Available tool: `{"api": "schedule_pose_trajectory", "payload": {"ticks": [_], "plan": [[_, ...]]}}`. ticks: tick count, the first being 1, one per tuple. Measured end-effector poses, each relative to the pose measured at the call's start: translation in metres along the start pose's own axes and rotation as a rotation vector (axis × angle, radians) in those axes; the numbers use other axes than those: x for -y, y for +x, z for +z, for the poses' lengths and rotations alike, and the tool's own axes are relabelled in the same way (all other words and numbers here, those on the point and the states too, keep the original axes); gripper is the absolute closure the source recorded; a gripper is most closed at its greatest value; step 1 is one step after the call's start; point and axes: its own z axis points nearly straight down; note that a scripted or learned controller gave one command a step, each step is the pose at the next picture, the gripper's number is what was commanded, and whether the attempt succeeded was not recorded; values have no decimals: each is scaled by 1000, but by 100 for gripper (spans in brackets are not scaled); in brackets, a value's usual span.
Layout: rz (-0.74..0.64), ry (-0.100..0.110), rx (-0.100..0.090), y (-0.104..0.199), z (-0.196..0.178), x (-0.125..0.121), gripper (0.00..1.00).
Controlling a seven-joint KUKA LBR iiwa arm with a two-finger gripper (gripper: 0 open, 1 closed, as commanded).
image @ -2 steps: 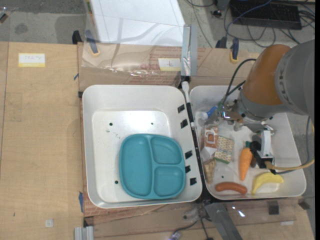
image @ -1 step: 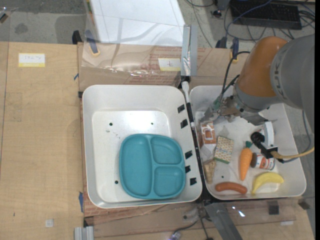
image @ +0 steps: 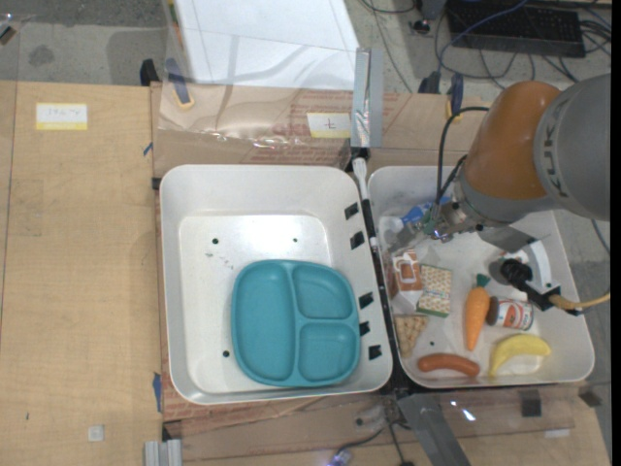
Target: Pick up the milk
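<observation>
My gripper [image: 434, 225] hangs low over the upper left part of the right bin [image: 577, 357], under the grey and orange arm [image: 514, 153]. A small white item with a blue patch [image: 400, 227], which looks like the milk, lies right beside the gripper's left side. The arm hides part of it, and I cannot tell whether the gripper touches it. Another white object [image: 539, 258] lies at the bin's right side, partly behind a black cable fitting [image: 511, 271].
The right bin also holds a carrot [image: 474, 313], a banana [image: 518, 352], a sausage [image: 447, 364], a small can [image: 511, 314], a cracker [image: 436, 289] and a waffle piece [image: 409, 330]. A teal divided plate [image: 294, 323] lies in the left bin [image: 184, 260].
</observation>
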Motion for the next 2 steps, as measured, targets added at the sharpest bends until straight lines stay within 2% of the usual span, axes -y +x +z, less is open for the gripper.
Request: {"api": "schedule_pose_trajectory", "payload": {"ticks": [2], "plan": [[-137,-7,2,13,-2,42,0]]}}
